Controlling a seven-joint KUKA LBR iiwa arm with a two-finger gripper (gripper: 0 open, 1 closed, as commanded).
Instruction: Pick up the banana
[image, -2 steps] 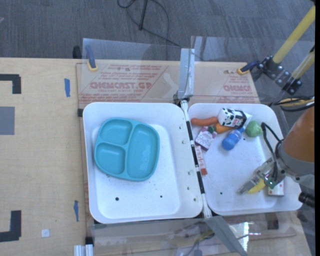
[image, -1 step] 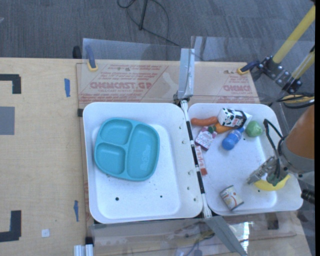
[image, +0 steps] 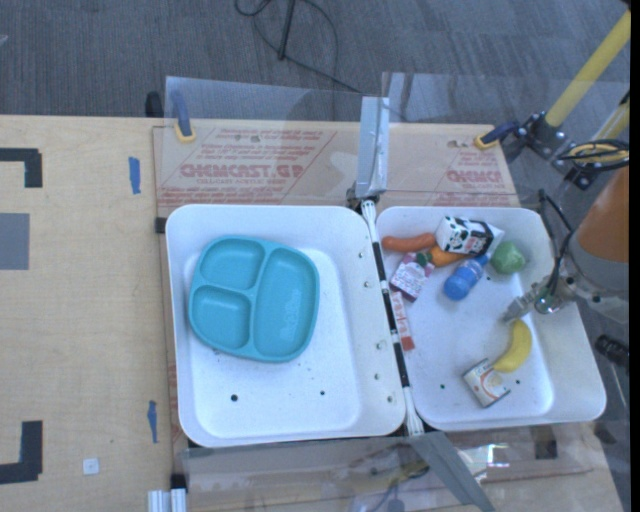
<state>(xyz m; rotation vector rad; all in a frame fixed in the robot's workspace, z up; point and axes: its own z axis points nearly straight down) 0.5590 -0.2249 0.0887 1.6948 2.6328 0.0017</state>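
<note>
Item: small curved yellow banana (image: 517, 346), probably a plastic toy, lying flat on the floor of the right-hand shallow white bin (image: 440, 395), at about 4 o'clock from that bin's centre.

Handling, by judgement: light, stiff, smooth-skinned and likely slippery; not fragile. The curve suggests a grip across the thick middle, fingers closing on the 2 long flanks, since the tapered ends would squirt out.

Neighbours: its lower tip touches or nearly touches a small tan-and-white carton with red print (image: 486, 383), at 7 o'clock from the banana. A blue bottle-shaped toy (image: 463, 280), orange carrot (image: 410, 242), black-and-white carton (image: 465, 236), green round toy (image: 508, 258) and pink-and-white packet (image: 408, 277) sit well apart, at 10 to 12 o'clock.

Gripper: metal two-finger gripper (image: 527, 305), just beyond the banana's upper tip at 12 o'clock, near the bin's right wall. Nothing is seen between its fingers; whether they are spread or closed cannot be told.

Room: open bin floor lies at 9 o'clock from the banana; the right wall stands near at 3 o'clock, the front wall near at 6 o'clock. Risk, by judgement: nudging the carton.

Other: left-hand shallow white bin (image: 290, 400) holds a turquoise 3-compartment plastic plate (image: 254, 298).
</note>
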